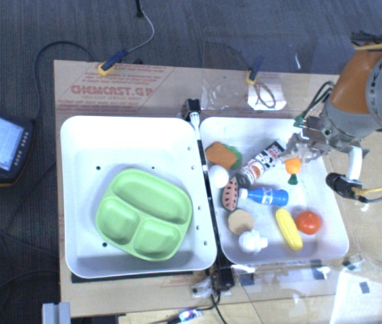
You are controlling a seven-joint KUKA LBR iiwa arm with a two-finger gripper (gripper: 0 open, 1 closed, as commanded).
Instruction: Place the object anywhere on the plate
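Observation:
A green divided plate (144, 212) lies in the left white bin (83, 140). The right bin (336, 238) holds several toy foods. My gripper (304, 147) hangs over the upper right part of that bin, at the end of the grey arm with the orange band (356, 79). A small orange carrot (293, 165) with a green tip sits right at the gripper's lower end, touching or just under it. I cannot tell whether the carrot is gripped or lying on the bin floor.
Also in the right bin: an orange and green piece (221, 155), a white egg (217, 177), a watermelon slice (229, 196), a black and white bottle (262, 162), a blue bottle (265, 196), yellow corn (287, 228) and a red tomato (308, 221).

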